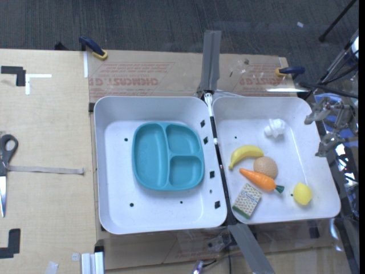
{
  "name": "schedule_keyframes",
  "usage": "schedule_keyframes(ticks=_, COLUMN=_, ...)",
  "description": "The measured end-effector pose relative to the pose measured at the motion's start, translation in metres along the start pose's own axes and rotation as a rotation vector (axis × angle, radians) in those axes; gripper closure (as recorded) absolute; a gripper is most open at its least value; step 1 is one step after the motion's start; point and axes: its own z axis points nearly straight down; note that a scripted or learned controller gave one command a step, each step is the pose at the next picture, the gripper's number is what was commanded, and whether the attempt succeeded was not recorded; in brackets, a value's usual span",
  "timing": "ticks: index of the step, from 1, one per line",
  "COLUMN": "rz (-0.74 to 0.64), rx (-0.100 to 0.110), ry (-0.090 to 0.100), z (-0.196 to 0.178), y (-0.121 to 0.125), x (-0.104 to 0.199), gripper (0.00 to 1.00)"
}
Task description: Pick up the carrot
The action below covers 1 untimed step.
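Note:
The carrot [259,179] is orange with a small green stem end pointing right. It lies flat and slanted in the lower middle of the right bin [296,107]. A brown round bun-like thing [266,166] touches its upper side. A yellow banana [245,154] lies just up-left of it, and a patterned packet [247,201] sits just below it.
A lemon [302,193] lies to the carrot's right and a white crumpled thing [275,128] near the bin's back. The left bin [114,210] holds a teal divided plate [168,156]. Metal framing [336,124] stands past the right bin's edge. Scissors [5,153] lie far left.

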Motion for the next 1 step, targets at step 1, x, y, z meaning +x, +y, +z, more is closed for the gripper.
schedule_keyframes(ticks=1, rz=0.328, rx=0.000, ry=0.001, z=0.0985, y=0.0726, x=0.0233, gripper=0.00)
